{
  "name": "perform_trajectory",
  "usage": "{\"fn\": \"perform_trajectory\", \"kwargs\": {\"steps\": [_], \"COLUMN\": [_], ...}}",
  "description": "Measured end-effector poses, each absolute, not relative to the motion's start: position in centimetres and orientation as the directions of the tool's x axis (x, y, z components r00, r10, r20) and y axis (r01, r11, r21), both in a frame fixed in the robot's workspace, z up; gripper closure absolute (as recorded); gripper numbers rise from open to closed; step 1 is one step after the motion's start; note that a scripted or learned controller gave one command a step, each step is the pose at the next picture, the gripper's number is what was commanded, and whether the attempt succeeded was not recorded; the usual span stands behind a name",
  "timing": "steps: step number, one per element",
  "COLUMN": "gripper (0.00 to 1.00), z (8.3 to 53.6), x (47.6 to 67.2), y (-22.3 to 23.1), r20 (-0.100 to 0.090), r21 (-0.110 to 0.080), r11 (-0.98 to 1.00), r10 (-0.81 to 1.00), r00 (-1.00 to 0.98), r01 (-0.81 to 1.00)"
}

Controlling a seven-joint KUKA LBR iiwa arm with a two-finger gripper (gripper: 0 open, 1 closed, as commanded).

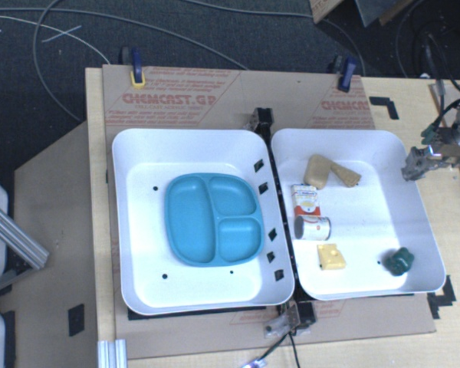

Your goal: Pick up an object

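The pincer (420, 162) sits at the far right of the view, just over the right rim of the right bin (368, 140), near that bin's upper right corner. It is small and partly lost against the arm's metal parts, so how far it is open cannot be told, and nothing can be seen in its grip.

All the loose things lie to its left and lower down, inside the right bin. Nearest is a tan piece (330, 172), bent like a wedge, in the bin's upper middle. Below that, close to the wall between the bins, lies a small white and red packet (306, 200), with a small can (314, 228) on its side touching its lower end. A yellow block (331, 257) lies just under the can. A dark green object (399, 261) rests near the bin's lower right corner, well apart from the rest.

The left bin (138, 159) holds a blue divided plate (213, 218). Both bins stand on the desk (215, 90).
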State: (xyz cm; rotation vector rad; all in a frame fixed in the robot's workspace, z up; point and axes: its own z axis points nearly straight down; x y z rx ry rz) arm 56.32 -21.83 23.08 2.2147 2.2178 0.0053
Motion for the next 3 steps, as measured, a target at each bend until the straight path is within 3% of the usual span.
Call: {"fn": "perform_trajectory", "kwargs": {"steps": [1,2,3], "gripper": [1.0,1.0,1.0], "z": [24.5,24.8,23.6], "x": [56.4,56.3,55.0], "y": [-21.8,-16.3,-10.9], "r20": [-0.001,0.003,0.003], "r21": [0.003,-0.001,-0.004], "r11": [0.001,0.005,0.004], "r10": [1.0,1.0,1.0], "r00": [-0.001,-0.005,-0.004], "r01": [1.0,1.0,1.0]}}
